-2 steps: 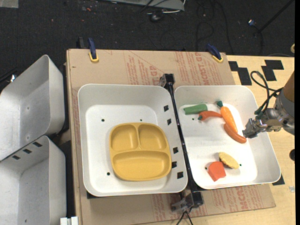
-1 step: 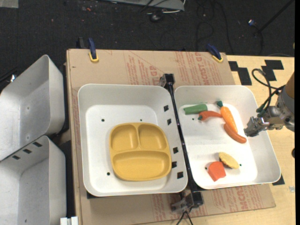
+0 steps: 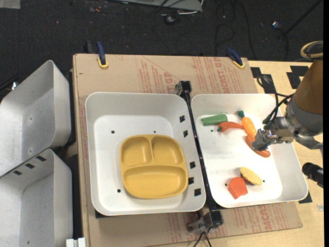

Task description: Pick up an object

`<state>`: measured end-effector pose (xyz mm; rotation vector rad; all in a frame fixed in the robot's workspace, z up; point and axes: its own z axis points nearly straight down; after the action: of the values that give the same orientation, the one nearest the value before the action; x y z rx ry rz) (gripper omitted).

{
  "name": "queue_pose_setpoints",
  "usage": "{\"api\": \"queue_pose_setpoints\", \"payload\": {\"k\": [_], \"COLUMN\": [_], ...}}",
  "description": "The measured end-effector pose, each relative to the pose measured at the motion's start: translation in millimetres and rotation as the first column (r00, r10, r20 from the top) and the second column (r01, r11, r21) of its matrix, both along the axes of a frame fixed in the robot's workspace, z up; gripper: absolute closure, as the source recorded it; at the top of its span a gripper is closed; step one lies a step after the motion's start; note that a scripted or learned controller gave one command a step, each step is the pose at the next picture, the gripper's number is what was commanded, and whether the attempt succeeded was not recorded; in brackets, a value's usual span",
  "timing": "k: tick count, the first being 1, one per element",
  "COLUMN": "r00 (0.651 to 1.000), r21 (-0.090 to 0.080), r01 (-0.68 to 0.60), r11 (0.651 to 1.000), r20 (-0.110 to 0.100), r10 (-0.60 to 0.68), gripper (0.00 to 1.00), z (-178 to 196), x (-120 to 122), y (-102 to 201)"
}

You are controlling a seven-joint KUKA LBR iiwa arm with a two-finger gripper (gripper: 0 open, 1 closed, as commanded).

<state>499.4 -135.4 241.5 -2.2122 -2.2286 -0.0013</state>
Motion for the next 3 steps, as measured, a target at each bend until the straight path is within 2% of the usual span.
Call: {"api": "queue_pose_setpoints", "payload": {"k": [1, 2, 3], "r00": [1.0, 1.0, 1.0], "r21": [0.0, -0.001, -0.001], "r01": [-0.001, 0.0, 0.0], "r11": [1.0, 1.0, 1.0], "r20": [0.0, 0.002, 0.001], "r10": [0.001, 0.0, 0.0], "gripper": [1.0, 1.0, 1.0], "z": [-12, -2, 4], "x": [9, 23, 26], "y": [56, 108, 160]}}
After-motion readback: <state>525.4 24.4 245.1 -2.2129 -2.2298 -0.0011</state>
